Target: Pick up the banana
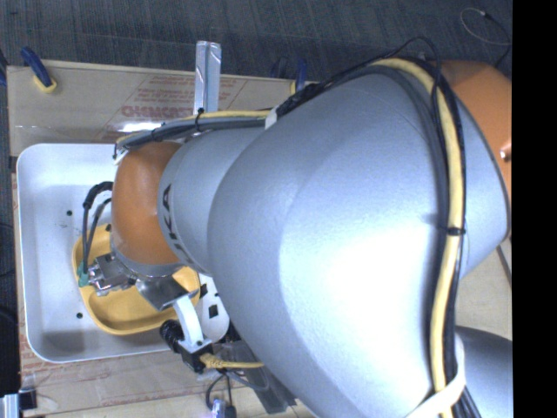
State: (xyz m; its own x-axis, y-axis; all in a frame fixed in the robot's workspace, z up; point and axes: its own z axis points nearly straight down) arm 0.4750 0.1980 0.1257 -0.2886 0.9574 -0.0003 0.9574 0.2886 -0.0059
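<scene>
- Clips [39, 70], blue with yellow, are sitting at the far-left corner of the cardboard-covered surface [78, 94].
- Bin [39, 233], white and shallow, is lying on the left, its far rim touching the printed cardboard.
- Banana [122, 319] is lying in the near half of that bin, curving as a yellow arc under the arm's wrist; part of its length is being hidden by the wrist.
- Gripper [109, 277] is hanging directly over the banana, at or just above it; whether it is wide, narrow or gripping anything, I cannot tell, since the wrist is covering it.
- Orange band [144, 203] is showing above the wrist, with black cables [94, 207] looping beside it.
- Metal post [207, 81] is standing upright behind the bin.
- Arm [348, 233], grey and bulky, is reaching in from the right, a yellow hose [448, 190] running along it.
</scene>
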